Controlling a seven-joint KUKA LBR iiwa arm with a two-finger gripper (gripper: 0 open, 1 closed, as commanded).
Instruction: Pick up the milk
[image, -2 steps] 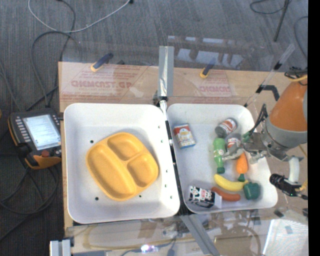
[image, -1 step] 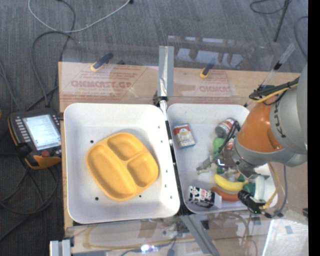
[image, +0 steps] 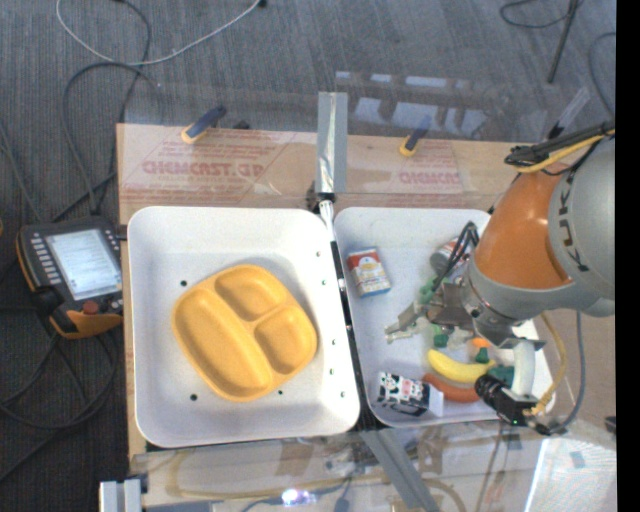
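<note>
Yellow tray (image: 245, 330) sits in left bin (image: 150, 300). Milk carton (image: 409, 394) lies at lower left of right bin (image: 400, 230), beside a banana (image: 455, 367). Arm (image: 545, 245) covers bin's right side.

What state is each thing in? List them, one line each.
milk carton: lying on its side at the right bin's front edge, not held.
red and white box: lying flat near the right bin's left wall.
banana: lying on a red item, beside the arm.
yellow tray: right way up in the left bin, its compartments bare.
handheld screen: lit, left of the bins.
</note>
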